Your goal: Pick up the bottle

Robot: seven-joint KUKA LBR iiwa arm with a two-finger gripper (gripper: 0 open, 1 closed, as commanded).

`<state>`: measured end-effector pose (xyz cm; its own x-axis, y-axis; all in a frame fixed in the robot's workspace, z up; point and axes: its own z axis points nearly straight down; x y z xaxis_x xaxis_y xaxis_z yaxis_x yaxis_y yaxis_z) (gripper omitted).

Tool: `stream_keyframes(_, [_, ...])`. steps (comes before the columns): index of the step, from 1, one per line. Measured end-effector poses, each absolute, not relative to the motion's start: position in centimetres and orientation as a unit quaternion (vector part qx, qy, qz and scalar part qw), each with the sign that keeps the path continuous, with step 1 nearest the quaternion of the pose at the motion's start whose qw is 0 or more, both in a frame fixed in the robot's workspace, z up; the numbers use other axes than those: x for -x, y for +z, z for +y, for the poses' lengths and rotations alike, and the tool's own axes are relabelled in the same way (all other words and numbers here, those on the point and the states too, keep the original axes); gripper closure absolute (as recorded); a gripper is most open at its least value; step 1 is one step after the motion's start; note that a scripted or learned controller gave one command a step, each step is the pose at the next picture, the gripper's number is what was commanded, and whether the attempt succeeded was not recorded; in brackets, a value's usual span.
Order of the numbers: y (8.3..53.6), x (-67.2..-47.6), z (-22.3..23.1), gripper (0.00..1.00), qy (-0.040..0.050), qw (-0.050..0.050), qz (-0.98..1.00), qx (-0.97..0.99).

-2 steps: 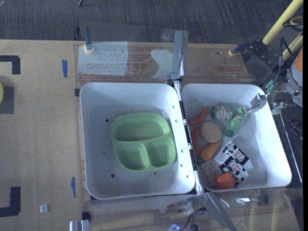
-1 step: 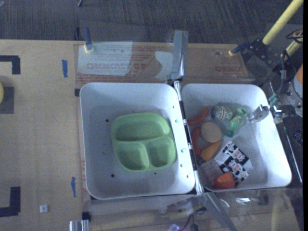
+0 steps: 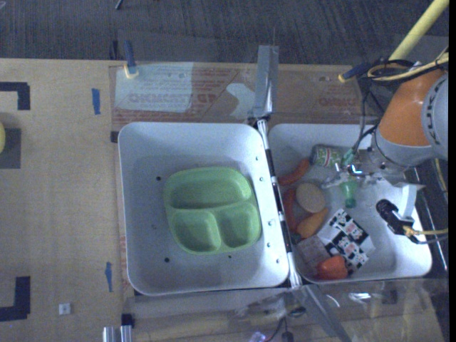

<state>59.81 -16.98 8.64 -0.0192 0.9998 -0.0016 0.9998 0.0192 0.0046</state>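
Note:
A small clear bottle with a green end (image 3: 345,186) lies in the right bin (image 3: 413,262), near its middle. My gripper (image 3: 356,168) hangs right over the bottle's upper end, at the tip of the grey arm with the orange band (image 3: 410,120). Whether it touches the bottle is hidden by the wrist. A can with a green and red label (image 3: 326,154) lies just left of the gripper.
Packed around the bottle are a carrot-like orange piece (image 3: 295,172), a round tan item (image 3: 311,197), a black-and-white patterned box (image 3: 348,239) and a red-orange item (image 3: 331,266). The left bin (image 3: 142,155) holds a green divided tray (image 3: 211,209).

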Motion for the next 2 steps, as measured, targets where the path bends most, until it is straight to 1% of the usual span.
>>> stream_keyframes(1, [9.7, -59.9, -16.9, 1.00, 0.0020, 0.003, 0.714, -0.700])
stream_keyframes(2, [22.9, -63.4, -5.9, 1.00, 0.0008, 0.001, 0.710, -0.705])
